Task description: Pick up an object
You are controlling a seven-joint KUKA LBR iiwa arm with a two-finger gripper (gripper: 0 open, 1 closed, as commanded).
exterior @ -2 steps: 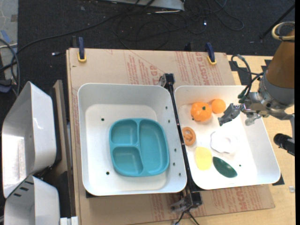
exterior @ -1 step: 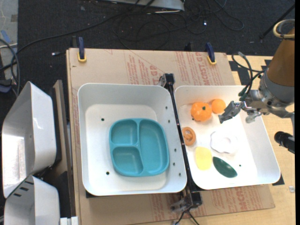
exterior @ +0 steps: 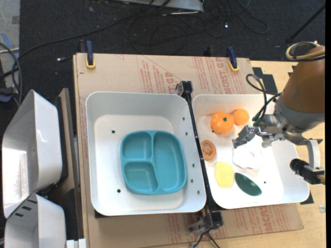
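Note:
The right bin holds several small things. An orange pumpkin-like toy and a smaller orange ball lie at its back left. A tan ring sits by the left wall, with a yellow block and a dark green oval piece nearer the front. A white lump rests mid-bin. My gripper hangs low over the bin, just right of the pumpkin toy and just above the white lump. Nothing shows in its grasp.
The left bin carries a teal divided plate. A black divider runs between the bins. The arm's grey body and orange band cover the right bin's back right. Cables lie on the dark floor beyond the bench.

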